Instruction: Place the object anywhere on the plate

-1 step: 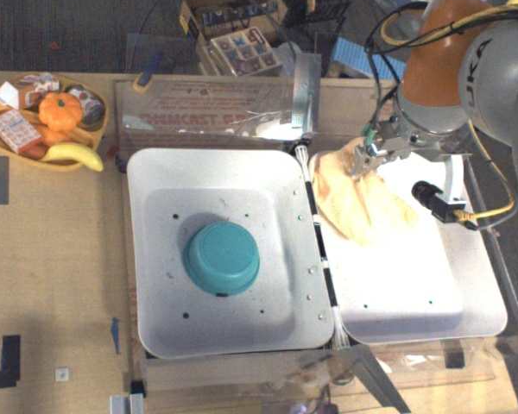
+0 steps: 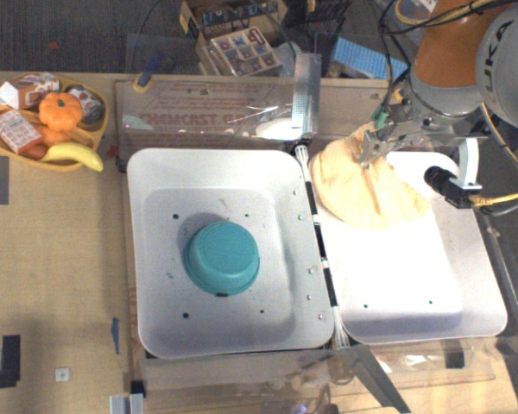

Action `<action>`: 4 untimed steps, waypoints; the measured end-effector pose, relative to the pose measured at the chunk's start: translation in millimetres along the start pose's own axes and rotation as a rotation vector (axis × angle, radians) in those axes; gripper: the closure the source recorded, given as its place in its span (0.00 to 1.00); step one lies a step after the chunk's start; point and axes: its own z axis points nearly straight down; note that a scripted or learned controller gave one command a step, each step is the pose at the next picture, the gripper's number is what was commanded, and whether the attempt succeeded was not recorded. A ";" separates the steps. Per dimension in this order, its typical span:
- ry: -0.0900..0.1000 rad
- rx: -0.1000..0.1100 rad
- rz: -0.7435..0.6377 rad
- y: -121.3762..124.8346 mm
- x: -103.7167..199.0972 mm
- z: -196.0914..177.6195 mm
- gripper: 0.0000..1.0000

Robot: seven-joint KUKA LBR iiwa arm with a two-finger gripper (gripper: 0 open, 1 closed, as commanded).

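Note:
A teal round plate (image 2: pixel 223 257) lies in the middle of the left white bin (image 2: pixel 155 188). A floppy cream-coloured cloth-like object (image 2: pixel 363 188) hangs over the upper left of the right bin (image 2: pixel 414 300), its left edge overlapping the rim between the two bins. My gripper (image 2: pixel 370 148) reaches in from the upper right and sits at the object's top edge. Its fingers are pinched on the material, and a crease runs down from them. The orange-banded wrist (image 2: pixel 457 24) stands above it.
A yellow bowl of toy fruit (image 2: pixel 47 128) sits on the bench at far left. A clear plastic sheet (image 2: pixel 216 115) lies behind the bins, with boxes beyond. A black cable plug (image 2: pixel 445 185) hangs beside the object's right edge.

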 end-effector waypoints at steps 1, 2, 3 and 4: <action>0.002 0.001 -0.399 3.0 53.2 0.2 1.00; 0.003 -0.001 -0.796 -13.0 100.8 7.0 1.00; 0.001 -0.004 -1.192 -11.0 147.5 -2.0 1.00; 0.003 -0.002 -1.345 -25.0 195.1 -1.5 1.00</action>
